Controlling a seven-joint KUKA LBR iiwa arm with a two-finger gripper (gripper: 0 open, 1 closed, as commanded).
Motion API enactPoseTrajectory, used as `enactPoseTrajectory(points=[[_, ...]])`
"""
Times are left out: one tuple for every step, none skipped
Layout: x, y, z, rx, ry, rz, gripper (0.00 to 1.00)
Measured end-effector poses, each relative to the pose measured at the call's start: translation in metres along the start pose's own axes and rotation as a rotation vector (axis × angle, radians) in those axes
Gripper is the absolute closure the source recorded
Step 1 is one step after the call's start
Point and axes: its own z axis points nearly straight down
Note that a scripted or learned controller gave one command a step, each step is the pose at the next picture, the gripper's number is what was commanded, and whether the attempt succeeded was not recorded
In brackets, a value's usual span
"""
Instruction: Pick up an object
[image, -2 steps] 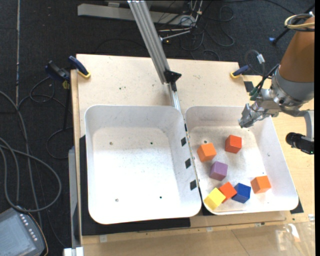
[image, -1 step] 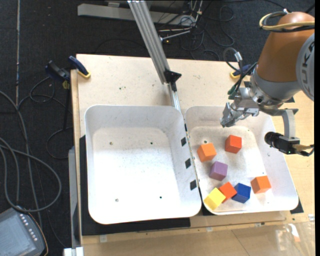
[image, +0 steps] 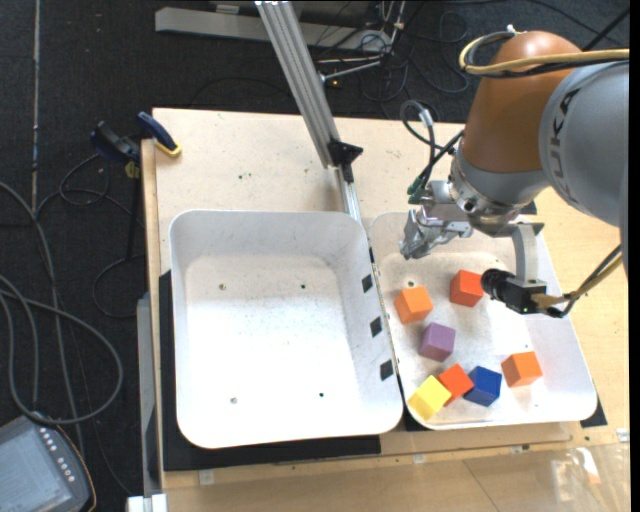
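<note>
Bench (image: 250, 150) of pale board carries everything here, with two shallow white bins set side by side on it. The left bin (image: 270, 320) is the bigger in view, its floor speckled with dark flecks. The right bin (image: 575, 390) holds seven small cubes, all lying loose on its floor. The grey arm (image: 590, 120) with its orange band reaches in from the right and hangs over the far end of that right bin; its gripper (image: 418, 240) points down near the bin's upper left corner, above the cubes and apart from them (nothing is seen between its fingers, and whether they are spread or pressed together cannot be told). Among the cubes, an orange cube (image: 413, 302) lies nearest the gripper, with a red-orange cube (image: 466, 288) beside it to the right. Below them sits a purple cube (image: 437, 341). Toward the near rim, a yellow cube (image: 430, 397), a small orange cube (image: 456, 380) and a blue cube (image: 483, 385) crowd together, touching or nearly so, and another orange cube (image: 521, 368) lies just to their right
</note>
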Motion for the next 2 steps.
enactPoseTrajectory(points=[[0.052, 0.001, 0.015, 0.0, 0.0, 0.0, 1.0], [0.107, 0.009, 0.007, -0.005, 0.0, 0.0, 1.0]])
